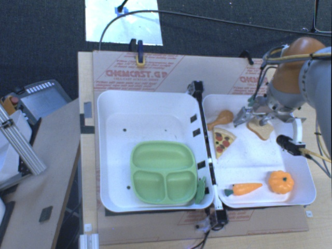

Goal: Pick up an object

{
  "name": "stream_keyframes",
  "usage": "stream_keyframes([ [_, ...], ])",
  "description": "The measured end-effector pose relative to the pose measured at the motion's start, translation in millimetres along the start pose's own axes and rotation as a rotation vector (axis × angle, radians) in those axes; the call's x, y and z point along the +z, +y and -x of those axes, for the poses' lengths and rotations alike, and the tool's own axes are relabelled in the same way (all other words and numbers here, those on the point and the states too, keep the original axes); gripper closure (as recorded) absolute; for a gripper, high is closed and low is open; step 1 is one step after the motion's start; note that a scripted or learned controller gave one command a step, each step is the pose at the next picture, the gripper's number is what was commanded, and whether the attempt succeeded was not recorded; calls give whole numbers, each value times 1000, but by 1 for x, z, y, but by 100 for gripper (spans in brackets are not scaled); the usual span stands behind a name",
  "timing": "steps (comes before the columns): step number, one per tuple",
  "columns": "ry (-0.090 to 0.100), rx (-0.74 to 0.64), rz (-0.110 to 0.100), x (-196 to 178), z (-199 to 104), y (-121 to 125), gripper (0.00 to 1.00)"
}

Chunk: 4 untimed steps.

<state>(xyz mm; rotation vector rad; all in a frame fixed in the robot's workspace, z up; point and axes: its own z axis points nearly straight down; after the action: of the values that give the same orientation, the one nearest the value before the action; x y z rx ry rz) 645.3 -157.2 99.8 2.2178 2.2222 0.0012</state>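
The grey two-finger gripper (253, 117) hangs low over the right shallow white bin (259, 152), near its far wall. Its 2 fingers look spread apart, with nothing clamped between them. Just beside them lies the tan slice of toy bread (261, 130), and to the other side the brown toy chicken drumstick (222, 119).

The bread seems the nearest target. I judge that the gripper should centre over it, come straight down and close only when both fingers pass its edges, because a flat piece slips easily. The toy pizza slice (223, 140), orange carrot (244, 189) and small orange pumpkin (280, 182) lie well apart.
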Motion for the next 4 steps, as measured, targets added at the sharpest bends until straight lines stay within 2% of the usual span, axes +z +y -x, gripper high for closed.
stream_keyframes([
  [1, 0, 0, 3, -12, 0, 1, 100],
  [2, 0, -1, 4, -76, 2, 3, 100],
  [3, 0, -2, 3, -115, 2, 5, 100],
  [4, 1, -5, -1, -126, -44, -4, 100],
])
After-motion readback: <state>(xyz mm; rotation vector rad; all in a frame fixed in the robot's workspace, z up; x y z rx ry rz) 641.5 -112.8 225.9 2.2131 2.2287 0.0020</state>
